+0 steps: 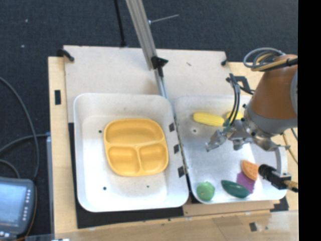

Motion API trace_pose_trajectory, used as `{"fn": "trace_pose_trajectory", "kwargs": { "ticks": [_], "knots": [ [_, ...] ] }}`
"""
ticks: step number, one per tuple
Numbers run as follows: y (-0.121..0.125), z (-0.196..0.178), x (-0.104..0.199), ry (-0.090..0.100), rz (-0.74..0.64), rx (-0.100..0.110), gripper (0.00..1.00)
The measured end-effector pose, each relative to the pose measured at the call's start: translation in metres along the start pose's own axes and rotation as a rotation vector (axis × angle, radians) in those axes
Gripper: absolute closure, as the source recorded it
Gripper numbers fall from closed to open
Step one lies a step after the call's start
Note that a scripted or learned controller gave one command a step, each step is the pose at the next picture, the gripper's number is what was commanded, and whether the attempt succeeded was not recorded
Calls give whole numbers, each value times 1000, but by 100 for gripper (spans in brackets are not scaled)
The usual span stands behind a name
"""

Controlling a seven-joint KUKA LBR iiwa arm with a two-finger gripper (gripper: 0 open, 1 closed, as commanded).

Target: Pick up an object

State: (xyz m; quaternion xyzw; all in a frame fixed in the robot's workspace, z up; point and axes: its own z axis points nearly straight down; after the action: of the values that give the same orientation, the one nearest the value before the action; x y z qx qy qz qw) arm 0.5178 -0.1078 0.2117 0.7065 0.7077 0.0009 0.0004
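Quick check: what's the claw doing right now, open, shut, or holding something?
Claw: over the right bin, below the yellow corn; open or shut cannot be told, and nothing is visibly held.

Illumination is even and diffuse from overhead. The white bins (125, 104) appear bright, nearly washed out. Shadows are faint. Overall sharpness is moderate, with slight softness.

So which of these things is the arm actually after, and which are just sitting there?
For the job (any could be picked up), all in the right bin:
yellow corn cob
green ball
dark green piece
orange piece
purple piece

Just lying about:
yellow divided tray in the left bin
metal pole
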Motion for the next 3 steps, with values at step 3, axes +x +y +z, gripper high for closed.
{"fn": "trace_pose_trajectory", "kwargs": {
  "ticks": [3],
  "knots": [
    [6,108,-9,-1,3,6,0]
  ]
}}
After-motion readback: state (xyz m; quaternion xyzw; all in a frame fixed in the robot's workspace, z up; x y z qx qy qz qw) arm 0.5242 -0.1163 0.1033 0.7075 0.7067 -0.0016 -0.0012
